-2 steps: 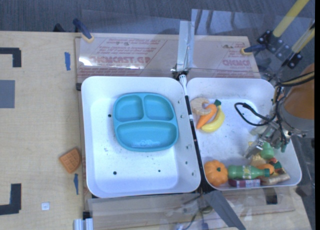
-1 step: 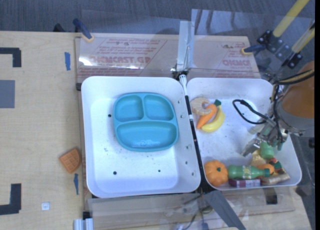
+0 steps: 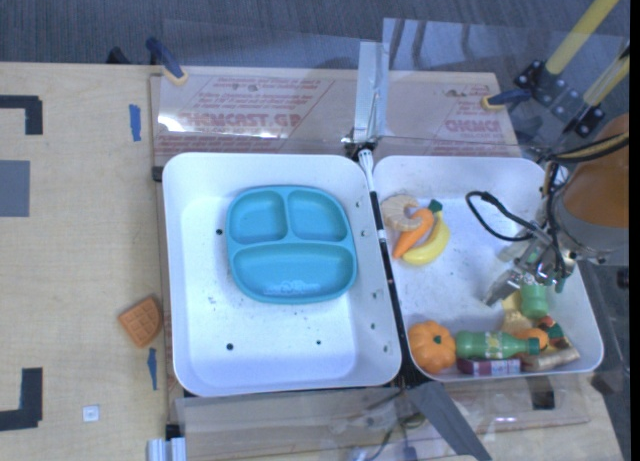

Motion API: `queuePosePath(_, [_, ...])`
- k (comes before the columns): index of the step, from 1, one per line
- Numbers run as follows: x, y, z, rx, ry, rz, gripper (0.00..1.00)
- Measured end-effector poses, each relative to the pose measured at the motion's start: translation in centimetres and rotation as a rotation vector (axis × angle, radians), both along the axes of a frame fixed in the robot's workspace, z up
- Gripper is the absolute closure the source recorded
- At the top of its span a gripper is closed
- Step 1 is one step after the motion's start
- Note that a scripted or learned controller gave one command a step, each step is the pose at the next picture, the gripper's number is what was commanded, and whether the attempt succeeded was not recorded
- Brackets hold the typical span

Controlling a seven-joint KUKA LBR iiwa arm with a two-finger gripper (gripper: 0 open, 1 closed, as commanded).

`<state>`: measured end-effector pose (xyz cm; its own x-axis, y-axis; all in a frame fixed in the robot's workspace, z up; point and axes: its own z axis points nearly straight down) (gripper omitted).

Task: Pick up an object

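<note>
Gripper [image 3: 527, 284] is hanging over the R bin [image 3: 470, 164], near its right edge and toward the near right corner. The arm [image 3: 595, 199] is coming in from the right w/ its orange band showing. Can't tell whether the gripper is parted or closed; the metal tip is too cluttered to read.

Directly beneath the tip a small green piece [image 3: 535, 300] is sitting: stubby, plain mid-green, roughly as wide as long, so no clear long axis or heading. Whether the gripper is touching it is unclear.

Along the bin's near edge a green bottle [image 3: 495, 345] is lying on its side, long axis running parallel w/ that edge. One end is sitting against the orange pumpkin [image 3: 434, 346] at the near left corner, the other pointing to the near right corner, where small orange and yellow bits are crowding together.

By the left edge, toward the far side, a carrot [image 3: 415, 232] is lying across a banana [image 3: 430, 247], just beside a pale round biscuit [image 3: 400, 211]. A black cable [image 3: 495, 211] is looping over the bin's middle.

The L bin [image 3: 200, 249] is carrying a blue divided plate [image 3: 291, 245] at approx. its centre.
</note>
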<state>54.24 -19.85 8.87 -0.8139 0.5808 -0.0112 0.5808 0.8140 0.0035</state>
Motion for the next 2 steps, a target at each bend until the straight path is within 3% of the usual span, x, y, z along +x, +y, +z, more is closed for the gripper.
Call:
queuePosePath(1, [-3.9, -1.1, 0.0, 0.005, 0.0, -0.01, 0.0])
queuePosePath(2, [-4.1, 2.9, 0.1, 0.0, -0.002, 0.0, 0.0])
